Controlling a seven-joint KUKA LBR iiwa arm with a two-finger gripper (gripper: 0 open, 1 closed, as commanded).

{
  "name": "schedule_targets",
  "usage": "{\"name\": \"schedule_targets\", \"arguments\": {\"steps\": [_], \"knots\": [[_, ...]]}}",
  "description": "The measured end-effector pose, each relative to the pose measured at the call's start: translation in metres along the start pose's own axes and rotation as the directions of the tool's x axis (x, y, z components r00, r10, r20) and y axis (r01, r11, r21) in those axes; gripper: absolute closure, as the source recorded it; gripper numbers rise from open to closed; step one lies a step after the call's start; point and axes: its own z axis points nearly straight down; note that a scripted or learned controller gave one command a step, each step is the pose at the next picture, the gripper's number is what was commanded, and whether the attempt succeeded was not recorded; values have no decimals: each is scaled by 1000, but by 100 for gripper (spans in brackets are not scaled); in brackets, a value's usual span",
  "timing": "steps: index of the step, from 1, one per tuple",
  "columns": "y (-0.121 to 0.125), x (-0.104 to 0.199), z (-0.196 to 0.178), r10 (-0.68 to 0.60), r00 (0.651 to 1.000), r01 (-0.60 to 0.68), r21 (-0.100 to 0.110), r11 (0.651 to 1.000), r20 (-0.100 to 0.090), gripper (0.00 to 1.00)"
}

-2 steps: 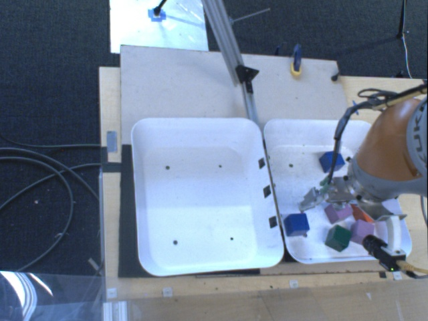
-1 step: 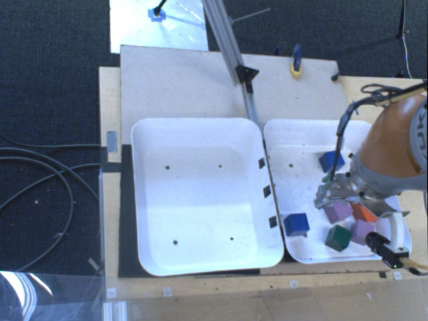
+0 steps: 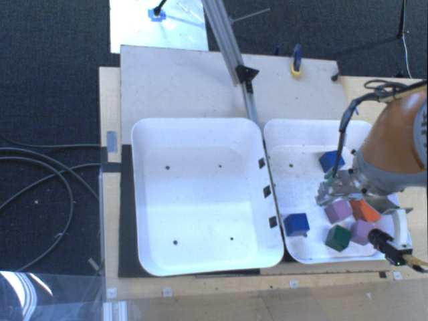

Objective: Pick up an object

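Several small blocks lie in the right bin (image 3: 294, 154). A blue block (image 3: 331, 160) sits toward the back, and another blue block (image 3: 296, 224) rests near the front left corner. A light purple block (image 3: 338, 210), an orange block (image 3: 365, 210), a green block (image 3: 338, 237) and a second purple block (image 3: 362, 232) cluster at the front right. My gripper (image 3: 330, 192) hangs low over the bin between the rear blue block and the light purple block, just above the latter. I see no block held in it.
The left bin (image 3: 144, 179) lies beside the right one, sharing a raised middle rim (image 3: 266, 192). A slanted metal pole (image 3: 227, 39) crosses above the bench at the back. Cables (image 3: 40, 179) lie on the floor at left.
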Motion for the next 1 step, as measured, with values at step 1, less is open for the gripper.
{"name": "schedule_targets", "arguments": {"steps": [1], "knots": [[2, 0, -11, -4, 1000, 4, -4, 1000, 0, 100]]}}
